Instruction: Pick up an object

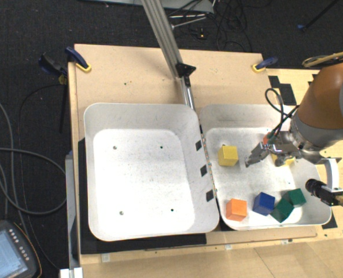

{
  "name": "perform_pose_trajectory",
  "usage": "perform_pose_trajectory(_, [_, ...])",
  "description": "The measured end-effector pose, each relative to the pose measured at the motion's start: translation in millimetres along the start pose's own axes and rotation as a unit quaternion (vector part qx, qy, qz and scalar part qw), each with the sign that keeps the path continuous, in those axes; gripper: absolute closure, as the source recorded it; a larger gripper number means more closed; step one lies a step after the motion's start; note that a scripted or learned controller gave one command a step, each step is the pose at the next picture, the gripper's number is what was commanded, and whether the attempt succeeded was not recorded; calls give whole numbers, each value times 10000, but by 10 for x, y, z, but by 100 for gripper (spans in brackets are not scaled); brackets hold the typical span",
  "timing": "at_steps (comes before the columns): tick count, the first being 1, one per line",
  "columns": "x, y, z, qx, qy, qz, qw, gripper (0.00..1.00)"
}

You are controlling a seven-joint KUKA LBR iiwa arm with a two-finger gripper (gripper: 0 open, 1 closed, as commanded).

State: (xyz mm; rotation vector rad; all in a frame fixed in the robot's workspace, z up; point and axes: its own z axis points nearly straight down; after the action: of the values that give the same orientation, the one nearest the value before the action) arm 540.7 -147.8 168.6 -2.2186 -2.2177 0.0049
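In the right bin [240,123] lie a yellow cube [228,155], an orange cube [236,209], a blue cube [264,203] and two green blocks [289,204] close together near the bin's front right corner. My gripper [253,158] hangs low over the middle of that bin, just right of the yellow cube and apart from it. Its dark fingers point left and down. A small yellow piece [285,161] shows behind the wrist. Nothing shows between the fingers.
The left bin [102,120] sits beside the right one, with black clips along their shared rim. A metal pole [165,33] slants in from the top. Clamps hold the bench's back corners. Cables trail off the arm at the right.
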Motion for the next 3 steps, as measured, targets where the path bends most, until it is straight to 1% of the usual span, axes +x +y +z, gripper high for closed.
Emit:
perform_pose_trajectory(1, [51,-26,635,7,3,3,10000,0])
perform_pose_trajectory(2, [36,-5,493,-35,-9,6,10000,100])
perform_pose_trajectory(3, [63,78,35,-55,-13,-16,10000,100])
